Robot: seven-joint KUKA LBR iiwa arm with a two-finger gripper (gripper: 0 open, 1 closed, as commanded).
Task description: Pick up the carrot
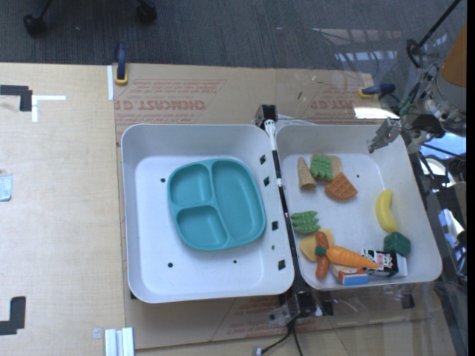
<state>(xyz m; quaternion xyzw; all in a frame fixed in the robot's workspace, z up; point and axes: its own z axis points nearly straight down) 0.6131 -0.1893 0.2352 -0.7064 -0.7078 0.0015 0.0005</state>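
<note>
Carrot (349,256) in right bin (415,199), plate (217,203) in left.

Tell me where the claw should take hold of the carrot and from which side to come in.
Grip the carrot across its thick orange middle, coming straight down from above. It lies flat, pointing right, green top at the left. A sausage crowds its left end and a small carton its tip, so mid-body probably offers the freest sides. The claw sits at the bin's far right corner.

cardboard sheet (174,99) under the bins: red print, upside down and mirrored, not surely readable | small carton (378,262) in right bin (415,199): printing too small to read | no other legible text
</note>
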